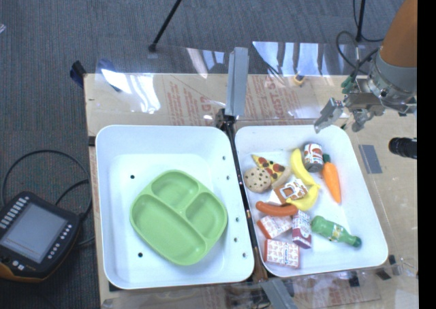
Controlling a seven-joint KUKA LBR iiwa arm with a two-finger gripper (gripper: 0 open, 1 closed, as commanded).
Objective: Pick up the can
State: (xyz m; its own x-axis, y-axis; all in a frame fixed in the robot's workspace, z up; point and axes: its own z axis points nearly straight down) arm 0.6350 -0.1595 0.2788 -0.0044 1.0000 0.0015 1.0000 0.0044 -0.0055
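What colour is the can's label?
Mostly red with a white patch, on the can; seen in the camera view.

Two white bins: the left bin (pixel 109 165) at nine o'clock, the right bin (pixel 364 185) at three. One green tray (pixel 178 216) in the left. In the right: one can (pixel 313 156) toward twelve, one banana (pixel 300 171), one carrot (pixel 332 182), one pizza slice (pixel 268 164), one cookie (pixel 257 179), one sausage (pixel 276 209), one green bottle (pixel 334 230) at five, and four small red-and-white cartons (pixel 281 253).
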